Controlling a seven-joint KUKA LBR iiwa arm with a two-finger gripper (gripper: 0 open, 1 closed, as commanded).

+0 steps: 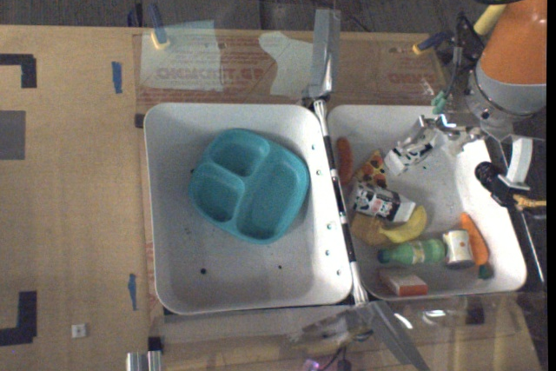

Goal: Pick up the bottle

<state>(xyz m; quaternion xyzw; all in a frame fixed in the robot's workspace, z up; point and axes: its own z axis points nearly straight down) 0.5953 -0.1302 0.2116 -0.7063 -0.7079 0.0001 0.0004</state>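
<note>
Gripper (423, 142), finger state indeterminate, hovers in approach; you must next descend toward the green bottle (415, 254).

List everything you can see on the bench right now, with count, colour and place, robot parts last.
Bins: two, white, side by side.
Divided plate: one, teal, left bin.
Bottle: one, green, lying in right bin, near front.
Banana: one, yellow, right bin, behind bottle.
Carton: one, black and white, right bin.
Carrot: one, orange, right bin, right of the bottle.
Small box: one, red and white, right bin front.
Gripper: one, over right bin's back.
</note>
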